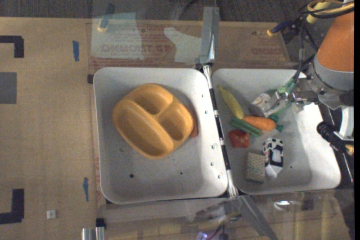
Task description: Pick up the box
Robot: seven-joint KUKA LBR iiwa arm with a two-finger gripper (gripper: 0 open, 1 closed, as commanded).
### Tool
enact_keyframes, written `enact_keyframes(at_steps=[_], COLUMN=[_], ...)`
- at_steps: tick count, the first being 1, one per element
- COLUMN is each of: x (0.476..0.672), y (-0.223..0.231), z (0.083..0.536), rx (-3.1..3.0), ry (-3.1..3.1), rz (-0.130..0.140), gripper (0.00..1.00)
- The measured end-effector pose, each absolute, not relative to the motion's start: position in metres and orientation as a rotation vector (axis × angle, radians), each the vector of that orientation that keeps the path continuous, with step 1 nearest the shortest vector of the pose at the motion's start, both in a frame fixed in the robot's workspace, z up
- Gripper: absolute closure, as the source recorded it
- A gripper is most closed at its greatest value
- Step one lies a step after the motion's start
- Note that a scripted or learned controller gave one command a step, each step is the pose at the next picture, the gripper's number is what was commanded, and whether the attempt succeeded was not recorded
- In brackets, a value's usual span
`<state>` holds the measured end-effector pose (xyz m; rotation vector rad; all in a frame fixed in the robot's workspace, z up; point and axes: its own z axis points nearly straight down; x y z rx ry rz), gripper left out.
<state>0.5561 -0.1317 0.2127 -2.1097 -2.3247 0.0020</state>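
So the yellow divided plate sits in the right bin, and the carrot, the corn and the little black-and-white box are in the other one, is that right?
Not quite. The camera view shows the yellow divided plate in the left bin, not the right one. The carrot, the corn and the black-and-white box do lie together in the other bin, the right one, as you said.

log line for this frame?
task: pick up box | gripper: over right bin, above carrot | box: lying in bin, untouched
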Motion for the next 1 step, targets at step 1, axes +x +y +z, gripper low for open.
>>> enact_keyframes(at_steps=[1], x=[0.5999], y=[-0.0673], z=[0.4339], rx=[-2.162], ry=[-2.281], rz=[0.003], gripper=[0.00])
